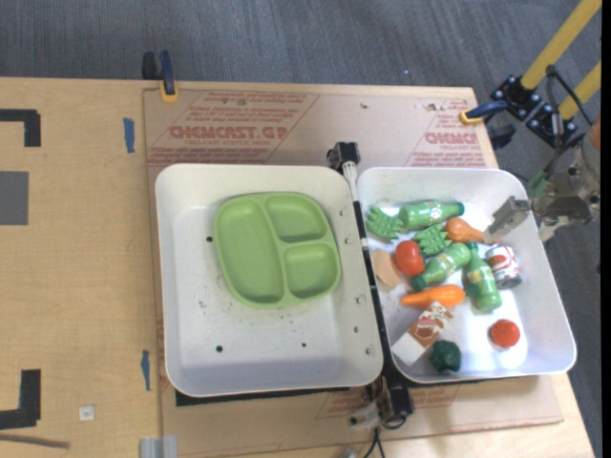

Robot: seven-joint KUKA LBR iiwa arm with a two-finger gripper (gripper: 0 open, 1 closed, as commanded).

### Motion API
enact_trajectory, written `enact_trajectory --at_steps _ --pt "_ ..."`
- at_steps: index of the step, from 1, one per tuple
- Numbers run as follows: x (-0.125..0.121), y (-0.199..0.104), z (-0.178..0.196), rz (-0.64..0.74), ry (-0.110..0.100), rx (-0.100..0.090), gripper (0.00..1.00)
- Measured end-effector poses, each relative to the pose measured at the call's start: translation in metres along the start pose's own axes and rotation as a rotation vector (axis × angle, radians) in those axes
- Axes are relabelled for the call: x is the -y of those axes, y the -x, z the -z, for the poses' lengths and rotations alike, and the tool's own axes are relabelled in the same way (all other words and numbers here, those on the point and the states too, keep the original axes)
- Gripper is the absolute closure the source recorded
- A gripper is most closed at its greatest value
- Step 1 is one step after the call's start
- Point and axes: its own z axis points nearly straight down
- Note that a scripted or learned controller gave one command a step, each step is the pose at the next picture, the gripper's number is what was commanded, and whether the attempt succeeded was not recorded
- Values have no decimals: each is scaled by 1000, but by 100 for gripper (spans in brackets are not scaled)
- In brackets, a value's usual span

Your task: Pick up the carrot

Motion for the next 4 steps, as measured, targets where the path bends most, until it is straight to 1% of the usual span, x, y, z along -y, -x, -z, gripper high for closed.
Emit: enact_trajectory --at_steps 1,2,3,4 --pt "1 -22 -135 99 1 0 0" --pt "18 -40 -168 180 2 0 0" --pt "17 -41 -159 180 5 1 100" --pt "17 -41 -159 180 4 1 0"
